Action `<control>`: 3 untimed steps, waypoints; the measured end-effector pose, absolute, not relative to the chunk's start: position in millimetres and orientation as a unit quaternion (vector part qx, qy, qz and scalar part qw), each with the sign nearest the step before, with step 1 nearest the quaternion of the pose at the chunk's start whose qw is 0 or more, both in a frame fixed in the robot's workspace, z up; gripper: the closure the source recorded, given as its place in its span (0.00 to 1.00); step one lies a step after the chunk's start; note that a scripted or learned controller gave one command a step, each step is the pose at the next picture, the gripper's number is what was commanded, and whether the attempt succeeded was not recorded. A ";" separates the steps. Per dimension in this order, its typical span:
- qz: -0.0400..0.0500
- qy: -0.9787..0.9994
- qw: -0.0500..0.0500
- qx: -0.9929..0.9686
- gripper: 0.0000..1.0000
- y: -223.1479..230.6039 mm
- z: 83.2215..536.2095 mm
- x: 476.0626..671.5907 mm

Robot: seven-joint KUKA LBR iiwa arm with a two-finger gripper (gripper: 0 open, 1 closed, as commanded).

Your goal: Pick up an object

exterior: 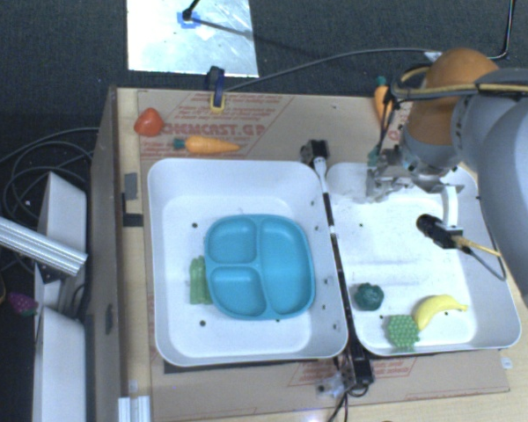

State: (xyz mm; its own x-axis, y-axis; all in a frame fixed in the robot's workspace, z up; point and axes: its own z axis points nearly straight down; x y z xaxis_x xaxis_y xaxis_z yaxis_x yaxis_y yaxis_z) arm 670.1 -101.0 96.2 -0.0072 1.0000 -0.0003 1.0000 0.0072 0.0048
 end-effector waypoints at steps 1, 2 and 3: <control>0.002 0.708 0.002 0.707 1.00 -94.3 184.6 627.7; 0.001 0.708 0.001 0.707 0.00 -94.2 183.1 626.9; 0.000 0.707 0.000 0.707 0.00 -101.5 109.2 629.5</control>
State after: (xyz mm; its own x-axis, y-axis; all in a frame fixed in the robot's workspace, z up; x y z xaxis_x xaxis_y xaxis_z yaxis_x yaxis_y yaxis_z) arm 629.5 -101.5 109.2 -0.0009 1.0000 -0.0001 1.0000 0.0009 -0.0010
